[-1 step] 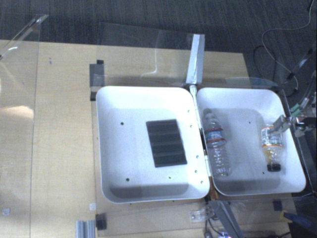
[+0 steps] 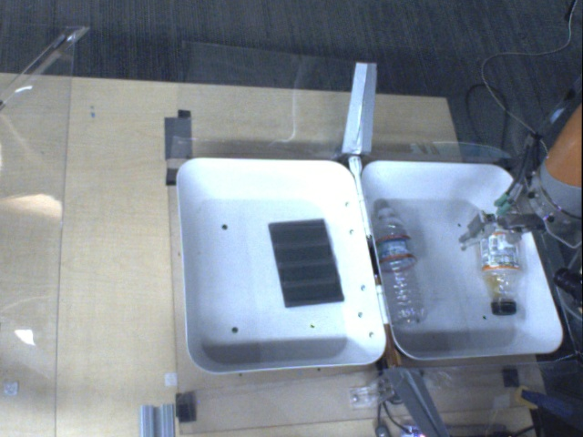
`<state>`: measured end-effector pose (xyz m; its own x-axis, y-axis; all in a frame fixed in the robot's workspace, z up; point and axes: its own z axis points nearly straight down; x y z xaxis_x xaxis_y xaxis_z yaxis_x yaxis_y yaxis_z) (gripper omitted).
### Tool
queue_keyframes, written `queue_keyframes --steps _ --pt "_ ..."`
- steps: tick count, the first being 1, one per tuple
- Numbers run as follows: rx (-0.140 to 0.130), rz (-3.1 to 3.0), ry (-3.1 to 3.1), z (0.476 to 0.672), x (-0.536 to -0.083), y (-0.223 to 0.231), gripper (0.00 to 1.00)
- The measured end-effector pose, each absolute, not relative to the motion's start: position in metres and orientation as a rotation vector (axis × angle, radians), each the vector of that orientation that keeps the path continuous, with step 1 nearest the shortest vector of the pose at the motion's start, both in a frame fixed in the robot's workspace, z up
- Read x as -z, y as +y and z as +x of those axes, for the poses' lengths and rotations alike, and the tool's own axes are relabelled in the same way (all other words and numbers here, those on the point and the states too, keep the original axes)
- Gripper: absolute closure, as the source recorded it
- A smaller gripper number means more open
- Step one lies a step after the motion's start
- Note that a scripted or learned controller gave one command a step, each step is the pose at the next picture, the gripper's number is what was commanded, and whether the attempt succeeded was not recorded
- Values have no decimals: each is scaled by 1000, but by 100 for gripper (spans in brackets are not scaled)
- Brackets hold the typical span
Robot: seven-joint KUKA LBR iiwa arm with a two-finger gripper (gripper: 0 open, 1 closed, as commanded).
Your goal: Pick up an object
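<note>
A small clear bottle (image 2: 501, 267) with amber liquid and a black cap lies in the right bin (image 2: 437, 188), near its right wall, cap toward the front. My gripper (image 2: 499, 226) hangs right over the far end of this bottle, and its metal parts overlap the bottle's top. A clear plastic water bottle (image 2: 398, 264) lies lengthwise along the right bin's left wall. A dark ribbed rectangular pad (image 2: 305, 262) lies flat in the middle of the left bin (image 2: 196, 244).
The arm's orange band (image 2: 567, 157) enters from the right edge above the right bin. A grey upright post (image 2: 360, 107) stands behind the seam between the bins. Cables run along the right side and under the front edge.
</note>
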<state>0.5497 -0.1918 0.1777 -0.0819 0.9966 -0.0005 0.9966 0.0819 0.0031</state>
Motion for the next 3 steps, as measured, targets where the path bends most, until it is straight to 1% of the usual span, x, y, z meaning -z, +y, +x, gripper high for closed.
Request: queue_keyframes --steps 1,2,3 --pt "-6 2122 2309 554 -114 -202 0" --pt "-8 2046 2372 588 -89 -198 0" --pt "-16 2040 2368 591 -102 -197 100"
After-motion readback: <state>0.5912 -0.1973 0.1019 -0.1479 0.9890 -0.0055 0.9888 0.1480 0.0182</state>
